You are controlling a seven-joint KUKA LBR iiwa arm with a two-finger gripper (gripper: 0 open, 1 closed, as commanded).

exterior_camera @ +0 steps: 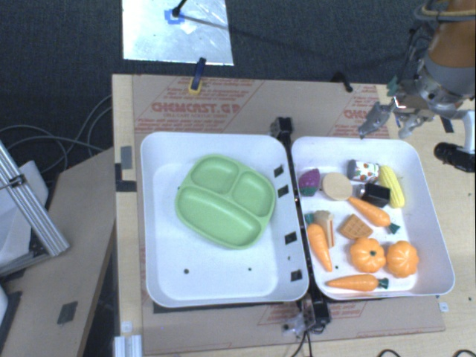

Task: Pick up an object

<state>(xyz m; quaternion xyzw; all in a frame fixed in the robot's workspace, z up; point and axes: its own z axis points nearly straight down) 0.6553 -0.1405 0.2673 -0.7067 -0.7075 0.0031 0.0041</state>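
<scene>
Grey gripper (390, 120) hangs with fingers spread wide and nothing between them, above the far rim of the right bin (430, 199). Below and just left of it, the yellow corn (393, 185) lies with its long axis running toward and away from the gripper. Carrots (369, 211) and pumpkins (384, 257) crowd beyond. Farther left, the left bin (160, 222) holds a green plate (225, 200).

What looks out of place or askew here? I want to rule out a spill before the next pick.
Nothing looks spilled or damaged. The toy food, carrots, pumpkins and corn among it, lies loosely inside the right bin. The green plate sits at a slant in the left bin. The gripper hovers beyond the right bin's far rim.
</scene>
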